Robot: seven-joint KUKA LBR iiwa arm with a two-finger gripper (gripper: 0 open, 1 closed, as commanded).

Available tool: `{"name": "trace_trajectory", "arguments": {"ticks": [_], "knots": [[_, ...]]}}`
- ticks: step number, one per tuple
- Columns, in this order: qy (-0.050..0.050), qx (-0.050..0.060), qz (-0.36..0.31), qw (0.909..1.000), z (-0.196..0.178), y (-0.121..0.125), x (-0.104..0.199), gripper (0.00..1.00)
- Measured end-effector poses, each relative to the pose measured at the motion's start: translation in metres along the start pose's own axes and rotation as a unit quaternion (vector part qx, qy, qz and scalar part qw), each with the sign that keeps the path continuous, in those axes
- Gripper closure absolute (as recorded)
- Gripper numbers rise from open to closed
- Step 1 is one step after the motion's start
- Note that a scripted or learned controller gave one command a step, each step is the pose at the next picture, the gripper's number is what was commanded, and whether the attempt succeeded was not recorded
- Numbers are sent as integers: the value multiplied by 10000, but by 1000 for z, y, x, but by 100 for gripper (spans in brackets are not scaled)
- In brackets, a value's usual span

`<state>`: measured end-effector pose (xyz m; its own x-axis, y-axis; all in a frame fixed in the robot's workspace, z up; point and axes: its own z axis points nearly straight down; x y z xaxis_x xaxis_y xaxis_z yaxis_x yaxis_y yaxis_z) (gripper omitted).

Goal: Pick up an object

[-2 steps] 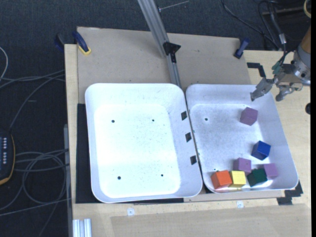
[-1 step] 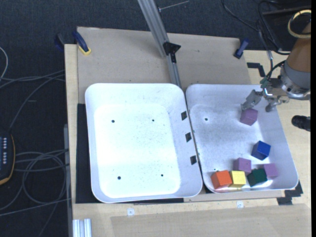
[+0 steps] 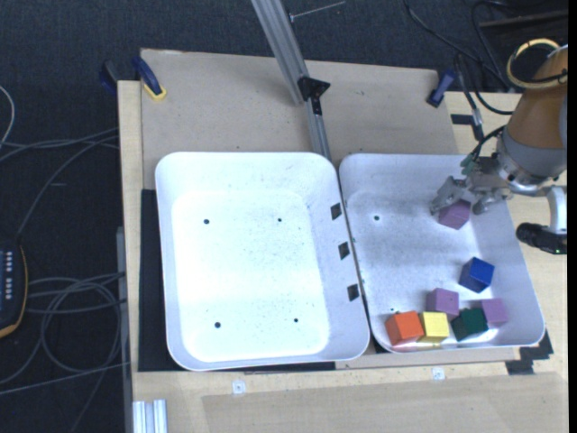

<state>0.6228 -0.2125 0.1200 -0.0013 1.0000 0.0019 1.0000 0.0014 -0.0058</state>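
My gripper hangs over the upper right part of the right bin, reaching in from the right. A light purple block sits between its grey fingertips, and the fingers are shut on it. Several other blocks lie in the bin's near right corner: a blue cube, a purple block, a second purple block, an orange block, a yellow block and a dark green block.
The left bin stands beside the right one, with black clips along the shared rims. A grey metal pole slants in from the top to the bench's back. Blue clamps sit at the bench's far corners.
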Motion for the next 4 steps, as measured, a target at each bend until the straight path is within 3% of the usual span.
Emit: {"name": "trace_trajectory", "arguments": {"ticks": [1, 3, 4], "knots": [[-8, -37, -4, 10000, -15, 2, 0, 100], [-21, -67, -1, 10000, -117, -4, 2, 100], [3, -18, -24, 10000, -108, 1, 54, 100]]}}
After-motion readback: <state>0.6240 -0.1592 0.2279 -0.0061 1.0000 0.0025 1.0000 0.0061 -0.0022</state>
